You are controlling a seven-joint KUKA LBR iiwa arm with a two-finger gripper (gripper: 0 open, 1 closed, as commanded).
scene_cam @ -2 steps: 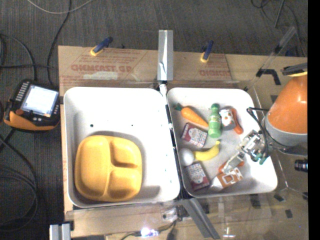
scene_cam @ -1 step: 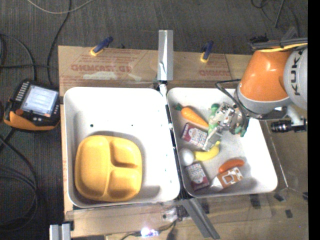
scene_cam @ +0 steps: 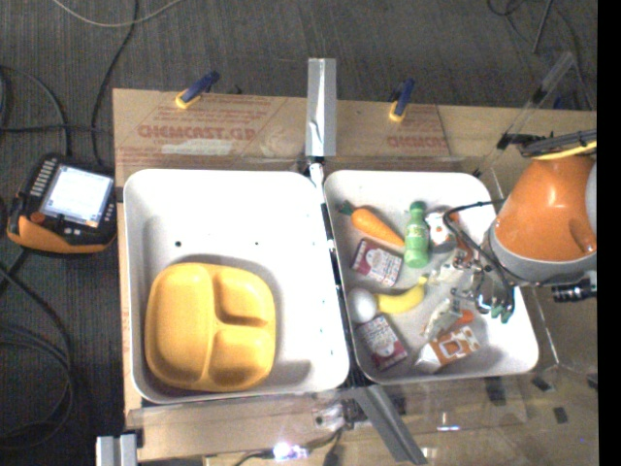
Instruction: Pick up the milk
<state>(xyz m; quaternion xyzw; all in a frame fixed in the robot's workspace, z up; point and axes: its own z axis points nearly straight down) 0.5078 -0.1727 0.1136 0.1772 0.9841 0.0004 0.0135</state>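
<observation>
Camera view: pincer (scene_cam: 456,309) near right bin (scene_cam: 505,357) front edge.

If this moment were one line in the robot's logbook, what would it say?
stage: reaching | gripper: low over right bin, beside banana | grasp: none seen | left bin: yellow tray

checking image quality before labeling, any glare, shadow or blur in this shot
Camera view: even, soft lighting; yellow tray casts a faint shadow on the left bin; small glare spot at the bench's lower edge; items around the gripper look soft, hard to tell apart.
</observation>
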